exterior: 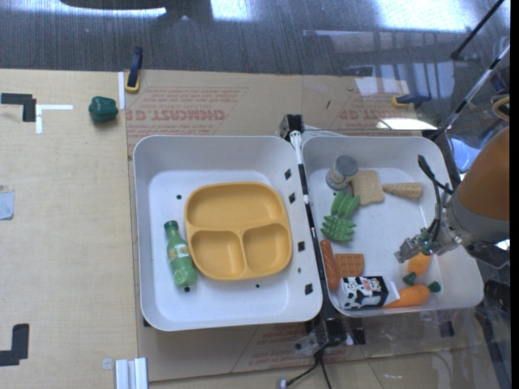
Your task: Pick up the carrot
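Arm: enters from the right, orange band at the right edge, over the right bin (454,294).
Hand (415,250): low over the near right part of the right bin; whether it is apart or together cannot be told, as the tips are small and blurred.
Carrot (408,297): lies flat in the near right corner of the right bin, green top pointing right, just beside the cow-patterned carton (362,292).
Small orange piece (419,264): directly under the hand, touching or nearly touching it; contact cannot be confirmed.
Right bin, other contents: grey can (345,168) at the far side, cracker (368,187) beside it, cone (403,190) to the right of the cracker, green vegetable (341,215) at the left centre, sausage (328,263) along the left wall, waffle (349,263) beside the sausage.
Left bin (154,217): holds a yellow divided plate (238,230) in the centre and a green bottle (180,254) lying to the left of the plate.
Desk (57,241): a green pepper (103,109) sits at the far left, well apart from both bins.
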Controlling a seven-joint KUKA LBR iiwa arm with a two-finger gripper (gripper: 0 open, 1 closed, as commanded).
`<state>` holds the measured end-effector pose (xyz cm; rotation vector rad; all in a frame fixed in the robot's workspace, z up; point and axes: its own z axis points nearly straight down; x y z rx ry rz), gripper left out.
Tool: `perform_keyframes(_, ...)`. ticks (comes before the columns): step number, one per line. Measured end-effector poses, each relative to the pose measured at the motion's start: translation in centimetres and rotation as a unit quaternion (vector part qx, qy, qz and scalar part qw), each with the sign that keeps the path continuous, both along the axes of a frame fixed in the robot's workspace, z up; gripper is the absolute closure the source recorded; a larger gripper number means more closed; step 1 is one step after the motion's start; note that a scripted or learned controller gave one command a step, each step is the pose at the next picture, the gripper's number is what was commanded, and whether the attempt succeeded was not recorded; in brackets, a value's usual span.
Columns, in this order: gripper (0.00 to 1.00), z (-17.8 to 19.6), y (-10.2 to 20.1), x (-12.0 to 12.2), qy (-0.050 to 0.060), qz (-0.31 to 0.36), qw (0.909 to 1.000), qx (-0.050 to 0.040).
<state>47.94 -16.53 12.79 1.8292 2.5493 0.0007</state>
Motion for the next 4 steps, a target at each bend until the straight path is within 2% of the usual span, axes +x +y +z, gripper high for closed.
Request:
perform_keyframes(1,1.0,6.3,9.1,1.4,0.001,-0.11,0.9939,0.0004)
perform_keyframes(2,1.0,11.5,0.7,3.3,-0.001,0.075,0.9972,-0.0018)
perform_keyframes(3,0.0,11.5,0.7,3.3,-0.001,0.075,0.9972,-0.0018)
perform_keyframes(4,0.0,-1.2,-0.5,-0.2,0.002,0.072,0.9974,0.0007)
